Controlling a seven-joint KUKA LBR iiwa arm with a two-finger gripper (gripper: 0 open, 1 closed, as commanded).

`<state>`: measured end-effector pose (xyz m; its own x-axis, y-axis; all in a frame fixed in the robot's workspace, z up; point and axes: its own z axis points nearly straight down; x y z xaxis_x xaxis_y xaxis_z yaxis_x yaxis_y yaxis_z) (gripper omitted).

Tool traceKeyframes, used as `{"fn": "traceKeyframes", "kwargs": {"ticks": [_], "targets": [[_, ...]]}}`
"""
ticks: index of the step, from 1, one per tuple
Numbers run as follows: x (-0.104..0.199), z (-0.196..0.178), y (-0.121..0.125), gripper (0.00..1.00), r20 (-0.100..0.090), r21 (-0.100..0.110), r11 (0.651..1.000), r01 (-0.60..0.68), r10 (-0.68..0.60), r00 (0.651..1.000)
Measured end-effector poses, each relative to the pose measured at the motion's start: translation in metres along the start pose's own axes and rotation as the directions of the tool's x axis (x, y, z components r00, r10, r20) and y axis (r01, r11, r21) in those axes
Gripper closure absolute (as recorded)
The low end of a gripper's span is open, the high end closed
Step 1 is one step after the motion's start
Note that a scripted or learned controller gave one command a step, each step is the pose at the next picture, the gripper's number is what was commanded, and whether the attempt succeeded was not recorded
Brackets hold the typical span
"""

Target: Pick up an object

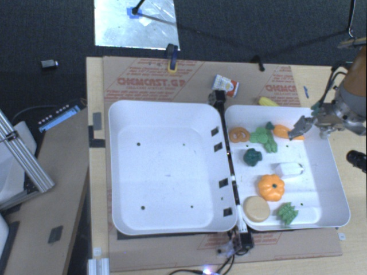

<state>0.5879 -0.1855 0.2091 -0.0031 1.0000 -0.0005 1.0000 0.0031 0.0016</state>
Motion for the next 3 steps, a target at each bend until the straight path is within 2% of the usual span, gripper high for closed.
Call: {"fn": "traceKeyframes", "kwargs": {"ticks": [1,2,3], "targets": [[0.073,0.130,0.055,0.00,-0.004,0.000,1.000,0.006,-0.006,1.000],[0.068,0.109,0.058,1.00,0.000,-0.012,1.000,0.003,-0.003,1.000],[0.082,0.125,0.021,1.00,-0.001,0.003,1.000,-0.002,0.002,1.000]]}}
